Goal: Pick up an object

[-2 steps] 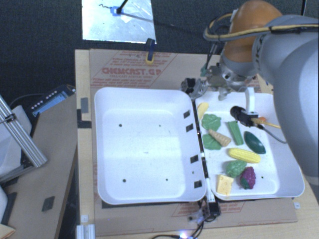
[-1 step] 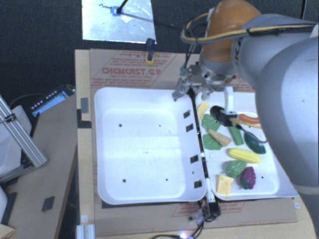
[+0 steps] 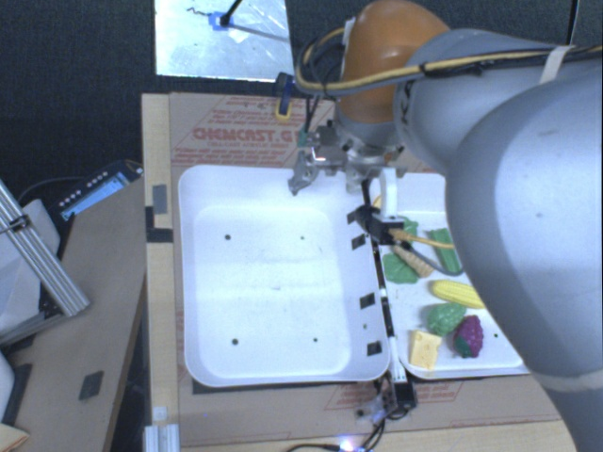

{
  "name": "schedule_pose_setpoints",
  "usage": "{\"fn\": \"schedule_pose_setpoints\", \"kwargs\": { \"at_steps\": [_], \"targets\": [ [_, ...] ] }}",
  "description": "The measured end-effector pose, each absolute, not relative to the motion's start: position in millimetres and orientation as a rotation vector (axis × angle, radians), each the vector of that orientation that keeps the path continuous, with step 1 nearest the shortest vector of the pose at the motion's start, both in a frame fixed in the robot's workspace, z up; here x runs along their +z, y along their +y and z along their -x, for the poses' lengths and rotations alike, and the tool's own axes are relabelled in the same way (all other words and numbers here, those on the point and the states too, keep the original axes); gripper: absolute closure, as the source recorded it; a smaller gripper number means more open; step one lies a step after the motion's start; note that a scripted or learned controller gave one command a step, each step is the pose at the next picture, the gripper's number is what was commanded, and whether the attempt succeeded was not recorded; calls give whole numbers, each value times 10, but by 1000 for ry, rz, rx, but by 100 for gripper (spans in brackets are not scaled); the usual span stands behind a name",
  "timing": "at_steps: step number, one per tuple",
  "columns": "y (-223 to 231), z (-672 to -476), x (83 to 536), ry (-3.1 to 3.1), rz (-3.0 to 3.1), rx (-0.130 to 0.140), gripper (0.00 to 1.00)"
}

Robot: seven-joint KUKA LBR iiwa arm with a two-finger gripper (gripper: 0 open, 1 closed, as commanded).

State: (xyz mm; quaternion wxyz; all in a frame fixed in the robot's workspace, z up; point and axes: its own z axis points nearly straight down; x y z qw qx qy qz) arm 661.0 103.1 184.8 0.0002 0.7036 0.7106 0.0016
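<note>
Several small toy foods are seen in the right bin [image 3: 415,188], and any one of them could be the object to pick up. A green leafy piece [image 3: 402,269] lies just below the gripper [image 3: 379,222]. A yellow corn [image 3: 456,293] lies further down and to the right of the gripper. Below the corn, a green bumpy piece [image 3: 443,319], a purple bunch of grapes [image 3: 468,335] and a yellow cheese block [image 3: 424,350] are found close together, well away from the gripper. A thin tan stick [image 3: 420,241] is seen just to the right of the gripper, with another green piece [image 3: 448,254] beside it.

The gripper hangs over the inner edge of the right bin, close to the wall that is shared with the left bin [image 3: 273,281]. Whether its fingers are spread or pressed together cannot be told, because they look dark and small here. Nothing can be seen held in it.

The step in hand is judged to be the reach down to a toy. No toy has been lifted yet. For the next move, the gripper would need to be lined up over one piece, most likely the leafy one nearest it, then lowered and closed on it. Care would be needed near the bin wall, where the gripper could bump.

The grey arm [image 3: 509,186] covers much of the right bin.
</note>
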Motion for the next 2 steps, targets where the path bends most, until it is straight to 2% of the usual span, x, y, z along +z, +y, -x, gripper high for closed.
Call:
{"fn": "schedule_pose_setpoints", "kwargs": {
  "at_steps": [1,2],
  "targets": [
    [1540,-6626,1075,2233,-2214,-2,0],
    [1513,-6648,1235,2228,-2213,5,100]
  ]
}}
